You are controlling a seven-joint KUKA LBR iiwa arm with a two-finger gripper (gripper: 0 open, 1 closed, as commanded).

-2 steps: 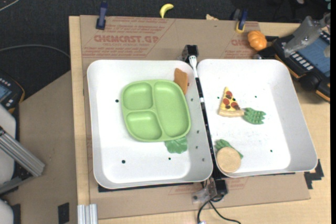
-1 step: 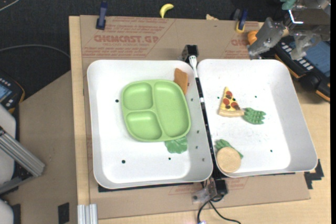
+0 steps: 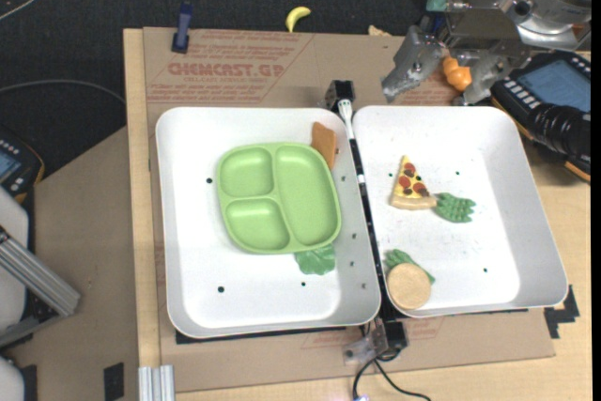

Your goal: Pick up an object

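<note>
Tool (image 3: 406, 70) hangs above the far rim of the right bin (image 3: 507, 282), touching nothing; how far it is open cannot be told, and nothing shows between its fingers. Two bins sit side by side on the desk (image 3: 225, 61). Nearest in the right bin: one round tan disc (image 3: 408, 286) on one green leaf (image 3: 404, 260). Farther in: one pizza slice (image 3: 409, 184) beside one second green leaf (image 3: 454, 208). Left bin (image 3: 188, 296): one green leaf (image 3: 316, 261), one green divided plate (image 3: 278, 197), one orange piece (image 3: 325, 142) at the far edge. On the desk's far edge: one yellow banana (image 3: 298, 16), one blue clip (image 3: 182, 28).
</note>
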